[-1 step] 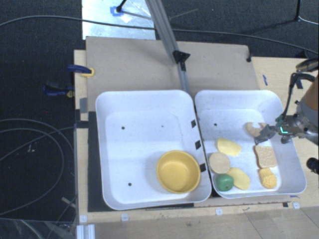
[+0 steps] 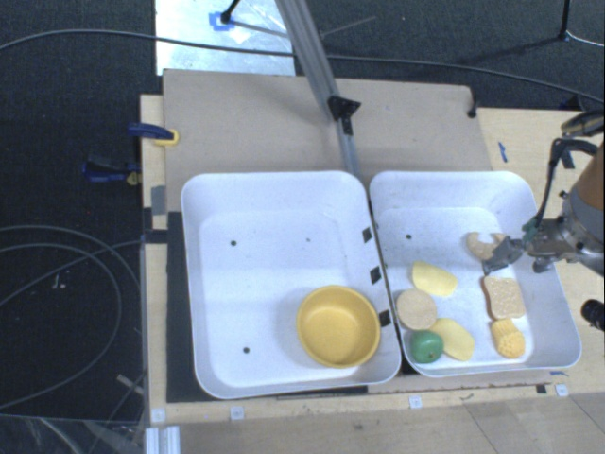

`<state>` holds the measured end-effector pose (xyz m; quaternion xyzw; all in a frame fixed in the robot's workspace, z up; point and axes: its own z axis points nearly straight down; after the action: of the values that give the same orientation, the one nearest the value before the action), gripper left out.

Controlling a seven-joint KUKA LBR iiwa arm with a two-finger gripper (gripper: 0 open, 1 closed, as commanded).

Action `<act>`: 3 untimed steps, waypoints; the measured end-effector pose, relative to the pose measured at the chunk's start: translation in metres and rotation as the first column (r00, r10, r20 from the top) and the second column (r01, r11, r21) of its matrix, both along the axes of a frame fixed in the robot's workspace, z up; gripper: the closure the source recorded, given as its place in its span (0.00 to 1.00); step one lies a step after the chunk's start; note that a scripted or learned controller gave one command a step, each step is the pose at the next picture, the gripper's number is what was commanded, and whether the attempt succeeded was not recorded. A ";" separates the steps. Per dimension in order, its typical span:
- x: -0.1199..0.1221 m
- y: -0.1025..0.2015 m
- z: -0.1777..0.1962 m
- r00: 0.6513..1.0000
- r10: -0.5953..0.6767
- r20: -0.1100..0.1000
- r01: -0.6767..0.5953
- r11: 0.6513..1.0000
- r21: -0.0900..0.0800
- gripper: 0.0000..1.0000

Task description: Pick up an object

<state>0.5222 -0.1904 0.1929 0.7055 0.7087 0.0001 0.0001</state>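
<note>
The two-finger gripper hangs over the right white bin, beside a pale beige, lumpy, curled piece of toy food near the bin's right wall. Whether its jaws are spread or pressed together, I cannot tell.

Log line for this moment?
gripper: over right bin, near bread slice | grasp: unclear | yellow bowl: left bin

Robotics lab test cell. 2 white bins sit side by side on a plywood tabletop, held with black tape. Blue clamps grip the board's left edge. Loose black cables cross dark carpet. A grey tripod leg slants across the board.
</note>
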 end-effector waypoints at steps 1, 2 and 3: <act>-0.003 -0.003 -0.062 1.000 -0.004 -0.003 0.004 1.000 0.001 0.00; -0.002 -0.004 -0.102 1.000 -0.004 0.004 0.004 1.000 -0.003 0.00; 0.000 -0.005 -0.089 1.000 -0.005 0.011 0.005 1.000 -0.007 1.00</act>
<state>0.5223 -0.1959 0.1044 0.7071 0.7070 0.0015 0.0066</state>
